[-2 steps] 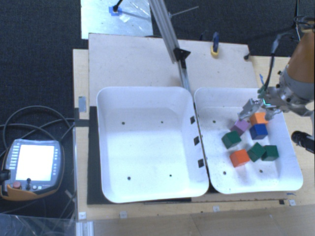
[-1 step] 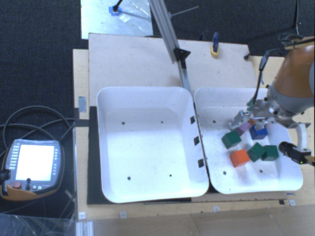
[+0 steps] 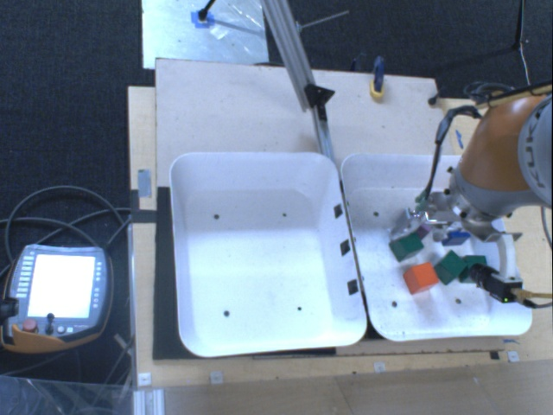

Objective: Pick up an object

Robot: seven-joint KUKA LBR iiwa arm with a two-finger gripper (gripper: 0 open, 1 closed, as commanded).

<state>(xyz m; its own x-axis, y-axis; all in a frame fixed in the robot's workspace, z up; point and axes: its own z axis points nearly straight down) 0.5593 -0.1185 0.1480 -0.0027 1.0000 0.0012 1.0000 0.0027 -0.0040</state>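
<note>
Right-hand shallow white bin point(image 3: 380, 318), lower right of frame: dark green block point(image 3: 406, 246), orange cube point(image 3: 421, 277), second green block point(image 3: 450, 267); gripper point(image 3: 429, 223) above them.

The two bins, the left bin point(image 3: 259, 258) and the right bin point(image 3: 380, 206), are white with small dark dots on their floors. In the right bin lie an orange block point(image 3: 421, 277), a dark green block point(image 3: 405, 246), another dark green block point(image 3: 452, 267), and a little purple piece point(image 3: 422, 228) (too small to name). The arm point(image 3: 510, 158) is orange on top and grey lower down. The surface point(image 3: 251, 111) is pale tan with tiny specks. The floor point(image 3: 69, 76) is dark blue-black. A hand screen point(image 3: 56, 296) at the left has a grey frame, a bright white display and an orange bottom edge. A yellow clamp point(image 3: 378, 87) with a blue handle sits at the far edge.
</note>
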